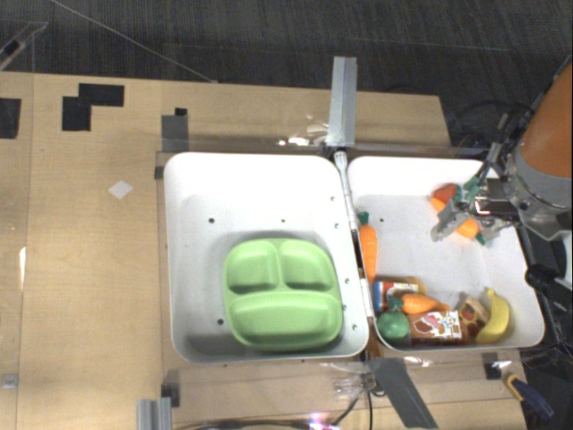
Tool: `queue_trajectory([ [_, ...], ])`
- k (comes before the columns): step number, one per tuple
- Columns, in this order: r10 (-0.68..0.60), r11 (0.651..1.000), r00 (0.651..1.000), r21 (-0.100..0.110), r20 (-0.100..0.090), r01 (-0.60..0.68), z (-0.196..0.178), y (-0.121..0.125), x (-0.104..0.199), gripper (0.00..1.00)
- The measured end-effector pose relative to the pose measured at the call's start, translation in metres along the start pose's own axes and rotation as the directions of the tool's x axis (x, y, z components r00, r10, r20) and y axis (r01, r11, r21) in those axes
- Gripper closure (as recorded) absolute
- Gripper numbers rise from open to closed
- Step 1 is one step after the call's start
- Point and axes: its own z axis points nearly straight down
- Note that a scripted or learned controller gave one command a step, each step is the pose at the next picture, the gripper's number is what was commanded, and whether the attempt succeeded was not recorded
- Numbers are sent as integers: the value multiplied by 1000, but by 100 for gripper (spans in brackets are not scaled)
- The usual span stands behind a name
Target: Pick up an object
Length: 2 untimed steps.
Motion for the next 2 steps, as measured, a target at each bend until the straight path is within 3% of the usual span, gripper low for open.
queue_trajectory([
  [1,27,1000,1000,2,0,-27,79,35,-5,0],
  [2,-43,999,999,1,0,43,156,58,-37,0],
])
